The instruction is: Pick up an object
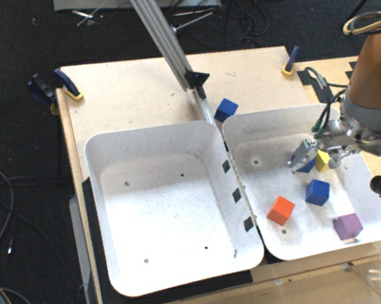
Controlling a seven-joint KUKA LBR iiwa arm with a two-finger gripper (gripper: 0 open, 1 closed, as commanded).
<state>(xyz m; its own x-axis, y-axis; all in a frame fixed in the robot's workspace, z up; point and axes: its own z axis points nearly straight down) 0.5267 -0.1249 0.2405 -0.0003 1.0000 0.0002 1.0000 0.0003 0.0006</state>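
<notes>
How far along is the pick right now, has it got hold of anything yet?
Done: the gripper is down in the right bin, at a yellow block. In hand: nothing I can confirm; a grasp is not visible. Left: securing and lifting a block. The orange cube, blue cube and purple cube lie untouched on the bin floor.

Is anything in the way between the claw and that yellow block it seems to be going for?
Nothing visible. The claw sits right at the yellow block in the right bin, beside a blue piece.
</notes>
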